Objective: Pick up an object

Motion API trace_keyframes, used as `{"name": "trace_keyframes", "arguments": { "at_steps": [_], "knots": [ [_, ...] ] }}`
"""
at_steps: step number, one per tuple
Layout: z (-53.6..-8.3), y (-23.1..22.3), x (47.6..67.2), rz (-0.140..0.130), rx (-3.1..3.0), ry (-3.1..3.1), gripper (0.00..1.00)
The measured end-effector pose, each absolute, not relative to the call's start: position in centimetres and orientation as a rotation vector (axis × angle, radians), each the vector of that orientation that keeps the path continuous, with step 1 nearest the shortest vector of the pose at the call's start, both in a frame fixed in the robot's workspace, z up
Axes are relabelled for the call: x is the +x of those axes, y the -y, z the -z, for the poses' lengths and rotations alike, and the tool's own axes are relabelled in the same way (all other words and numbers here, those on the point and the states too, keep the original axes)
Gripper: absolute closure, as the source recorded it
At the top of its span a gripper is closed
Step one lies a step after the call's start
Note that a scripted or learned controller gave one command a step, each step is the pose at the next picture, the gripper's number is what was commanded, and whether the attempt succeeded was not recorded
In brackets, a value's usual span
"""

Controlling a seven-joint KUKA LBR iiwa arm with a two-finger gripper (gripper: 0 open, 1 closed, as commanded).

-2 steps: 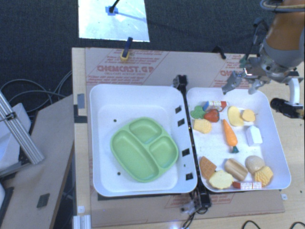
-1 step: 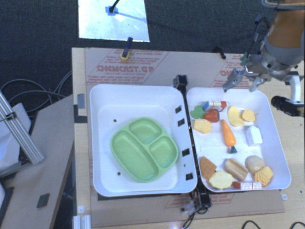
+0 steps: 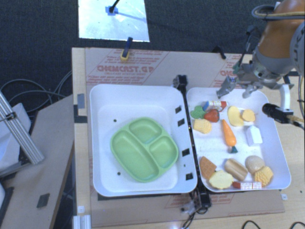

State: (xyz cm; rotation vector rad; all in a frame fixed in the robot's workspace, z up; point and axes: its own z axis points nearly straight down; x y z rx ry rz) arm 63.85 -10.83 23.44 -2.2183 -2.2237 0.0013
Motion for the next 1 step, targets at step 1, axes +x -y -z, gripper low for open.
{"name": "trace_keyframes", "arguments": {
  "at_steps": [1],
  "knots": [
    [-17.17,10.73,63.70,-0.003,-2.219,2.221,0.00]
  ]
}}
